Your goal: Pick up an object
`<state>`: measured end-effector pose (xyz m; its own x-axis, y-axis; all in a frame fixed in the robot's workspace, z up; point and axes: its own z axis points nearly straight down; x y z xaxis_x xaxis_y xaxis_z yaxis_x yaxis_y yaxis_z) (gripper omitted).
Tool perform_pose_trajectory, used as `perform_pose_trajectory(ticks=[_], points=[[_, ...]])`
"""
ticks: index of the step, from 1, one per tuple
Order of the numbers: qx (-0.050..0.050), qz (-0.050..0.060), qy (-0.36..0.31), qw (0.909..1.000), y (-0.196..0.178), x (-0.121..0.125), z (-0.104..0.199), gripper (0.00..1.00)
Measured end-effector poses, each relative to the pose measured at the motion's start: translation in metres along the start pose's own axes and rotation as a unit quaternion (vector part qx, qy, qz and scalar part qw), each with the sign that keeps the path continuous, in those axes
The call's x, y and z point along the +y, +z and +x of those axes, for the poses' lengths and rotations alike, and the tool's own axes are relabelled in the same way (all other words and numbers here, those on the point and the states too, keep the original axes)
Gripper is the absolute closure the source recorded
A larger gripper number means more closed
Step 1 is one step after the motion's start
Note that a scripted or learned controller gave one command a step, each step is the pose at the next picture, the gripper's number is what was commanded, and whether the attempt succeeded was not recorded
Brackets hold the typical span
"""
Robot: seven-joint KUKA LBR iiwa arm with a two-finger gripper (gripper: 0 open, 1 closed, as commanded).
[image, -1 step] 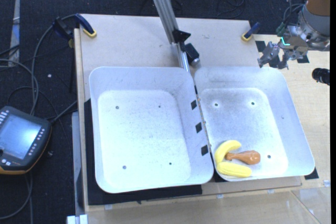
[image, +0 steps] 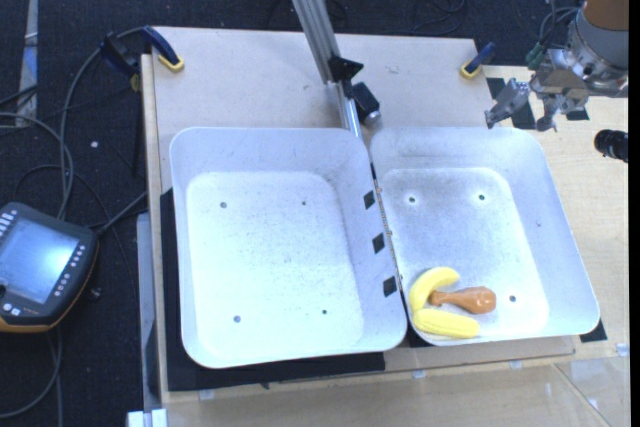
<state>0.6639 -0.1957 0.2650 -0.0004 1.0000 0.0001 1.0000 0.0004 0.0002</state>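
Near the front edge of the right bin [image: 520, 205] lie a curved yellow banana [image: 431, 284], a second yellow piece [image: 445, 323] and a brown chicken drumstick [image: 468, 299], all touching one another. My gripper [image: 525, 112] hangs above the bench just beyond the right bin's far right corner, well away from these objects. Its fingers stand open with nothing between them.
The left bin [image: 270, 245] lies beside the right one. A slanted metal rail [image: 318, 15] with a black clamp rises from the bench behind the bins. A teach pendant [image: 40, 265] rests on the floor at the left.
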Motion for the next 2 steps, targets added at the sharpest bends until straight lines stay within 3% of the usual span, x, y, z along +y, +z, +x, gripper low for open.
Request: perform_pose_trajectory(ticks=[2], points=[[0.001, 0.003, 0.0, 1.0, 0.106, -0.004, 0.008, 0.0]])
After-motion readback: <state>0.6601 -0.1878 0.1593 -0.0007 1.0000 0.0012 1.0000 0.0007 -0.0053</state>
